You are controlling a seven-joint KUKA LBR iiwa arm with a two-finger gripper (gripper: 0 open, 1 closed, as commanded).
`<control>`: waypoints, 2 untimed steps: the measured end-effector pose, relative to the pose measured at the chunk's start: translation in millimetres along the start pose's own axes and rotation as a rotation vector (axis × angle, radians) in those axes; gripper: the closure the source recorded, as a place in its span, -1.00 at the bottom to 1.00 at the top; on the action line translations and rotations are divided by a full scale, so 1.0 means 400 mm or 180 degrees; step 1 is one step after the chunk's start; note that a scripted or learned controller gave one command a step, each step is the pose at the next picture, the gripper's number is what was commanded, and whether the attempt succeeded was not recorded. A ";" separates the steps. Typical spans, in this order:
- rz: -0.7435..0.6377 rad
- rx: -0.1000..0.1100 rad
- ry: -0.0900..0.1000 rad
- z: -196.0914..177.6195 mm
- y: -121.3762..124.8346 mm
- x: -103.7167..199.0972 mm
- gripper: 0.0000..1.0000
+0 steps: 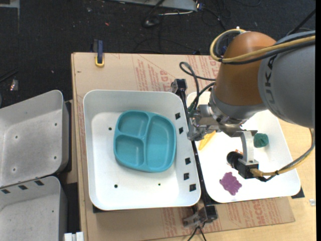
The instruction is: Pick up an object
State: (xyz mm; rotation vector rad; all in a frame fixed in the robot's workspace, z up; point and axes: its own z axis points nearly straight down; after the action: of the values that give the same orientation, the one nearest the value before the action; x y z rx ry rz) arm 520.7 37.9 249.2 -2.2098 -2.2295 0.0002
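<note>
right bin (271, 187): yellow piece (205, 141) lies diagonal, lower-left to upper-right, beneath arm (281, 79); jaws state unclear.

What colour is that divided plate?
The divided plate is teal, clearest in the camera view.

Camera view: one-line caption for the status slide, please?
Arm above the right bin with its purple piece, green piece and yellow piece; teal divided plate in the left bin.

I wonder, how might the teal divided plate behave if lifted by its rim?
The teal divided plate looks moulded and rigid, so probably stiff. Its smooth surface may be slippery. Wide and shallow, it would likely tilt if gripped at one edge.
</note>
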 end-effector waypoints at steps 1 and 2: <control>0.0001 0.0000 -0.0001 0.008 -0.031 0.126 1.00; 0.0016 0.0002 -0.0007 0.026 -0.032 0.141 1.00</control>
State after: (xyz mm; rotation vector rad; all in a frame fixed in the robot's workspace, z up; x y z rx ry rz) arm 507.4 94.1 238.9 -2.2164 -2.2246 0.0036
